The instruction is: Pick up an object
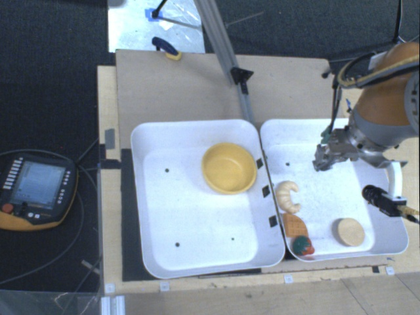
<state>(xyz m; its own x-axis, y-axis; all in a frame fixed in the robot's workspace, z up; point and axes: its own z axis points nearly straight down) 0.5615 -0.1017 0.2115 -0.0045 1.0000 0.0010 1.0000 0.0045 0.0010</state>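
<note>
**A:** How much room is there around the arm?

**B:** The gripper (323,160) hangs over the far left part of the right bin (387,241), close to the raised rim it shares with the left bin (151,241). The bin floor under and just near of it is bare white. The arm's orange band (394,87) sits past the bin's far right edge, and a black fitting (380,199) on a white bracket juts over the right rim.

**B:** Whether the claw is spread or pressed together I cannot tell; it is a small dark grey metal cluster from here, and nothing shows between its tips.

**A:** What are the things like?

**B:** Both bins are shallow, smooth white, with rounded corners. The left one holds 1 round yellow bowl (229,168), matte, at its far right, near the shared rim.

**A:** And the right bin?

**B:** 4 things, all near of the gripper. A pale curved piece shaped like a croissant (289,197) lies by the left rim. Just near of it is a flat orange block (294,225), and touching that, a small green and red lump (302,245) in the near left corner. A tan disc (348,231) lies flat, apart, toward the near right.
</note>
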